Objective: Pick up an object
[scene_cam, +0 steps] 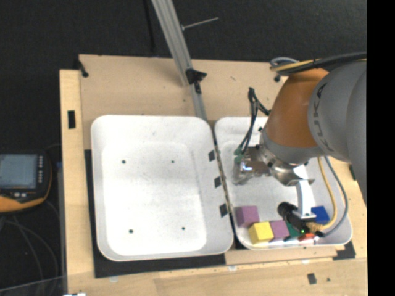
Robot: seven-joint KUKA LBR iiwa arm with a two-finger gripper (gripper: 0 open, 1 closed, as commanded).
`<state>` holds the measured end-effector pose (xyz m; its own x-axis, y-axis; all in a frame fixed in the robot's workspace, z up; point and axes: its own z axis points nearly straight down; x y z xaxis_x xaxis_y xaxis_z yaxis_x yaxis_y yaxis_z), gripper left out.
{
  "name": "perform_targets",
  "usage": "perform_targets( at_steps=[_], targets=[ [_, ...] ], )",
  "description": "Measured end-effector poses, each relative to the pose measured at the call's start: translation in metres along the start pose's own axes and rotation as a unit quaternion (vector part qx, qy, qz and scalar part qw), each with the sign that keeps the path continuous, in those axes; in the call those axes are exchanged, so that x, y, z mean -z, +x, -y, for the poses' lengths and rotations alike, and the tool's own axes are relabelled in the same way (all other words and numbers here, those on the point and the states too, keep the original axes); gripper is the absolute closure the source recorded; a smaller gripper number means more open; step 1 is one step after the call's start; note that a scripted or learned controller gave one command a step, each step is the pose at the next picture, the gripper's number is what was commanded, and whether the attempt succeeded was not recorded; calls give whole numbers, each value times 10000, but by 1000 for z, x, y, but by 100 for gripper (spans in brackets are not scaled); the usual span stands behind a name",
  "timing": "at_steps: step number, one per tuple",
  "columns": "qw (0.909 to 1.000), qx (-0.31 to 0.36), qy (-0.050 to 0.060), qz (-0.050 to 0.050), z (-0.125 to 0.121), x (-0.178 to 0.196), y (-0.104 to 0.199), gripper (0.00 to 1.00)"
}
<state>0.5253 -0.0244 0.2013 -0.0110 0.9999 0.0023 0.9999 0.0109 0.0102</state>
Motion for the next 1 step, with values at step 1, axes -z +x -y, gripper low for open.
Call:
perform_targets(
  at_steps=[1],
  targets=[
    [10000, -14, 38, 2, -10, 16, 52, 100]
  ],
)
